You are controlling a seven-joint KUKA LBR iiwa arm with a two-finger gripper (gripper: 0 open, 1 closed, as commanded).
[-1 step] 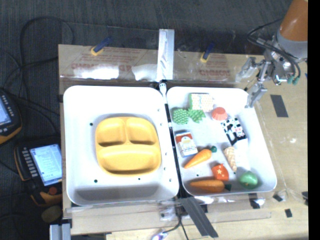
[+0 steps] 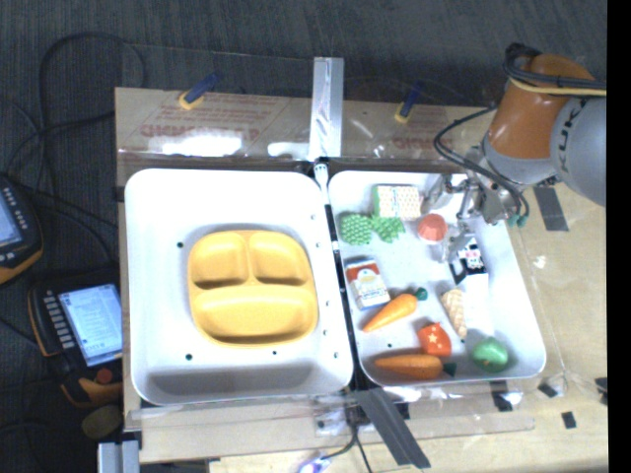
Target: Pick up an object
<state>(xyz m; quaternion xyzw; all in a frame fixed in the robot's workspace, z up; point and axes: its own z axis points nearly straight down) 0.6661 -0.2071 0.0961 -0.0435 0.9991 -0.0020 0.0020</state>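
Observation:
The right bin holds several toy foods. Among them are a pink-red ball, a green and white box, green bumpy pieces, a small red and white carton and a carrot. Nearer the front lie a pale corn piece, a red tomato, a green round piece and an orange piece. My gripper hangs over the bin's back right part, just right of the ball. A small black and white thing sits right below it.
The left bin holds a yellow divided tray. A raised divider runs between the two bins. The grey and orange arm comes in over the back right corner. Cables and screens lie off the bench at the left.

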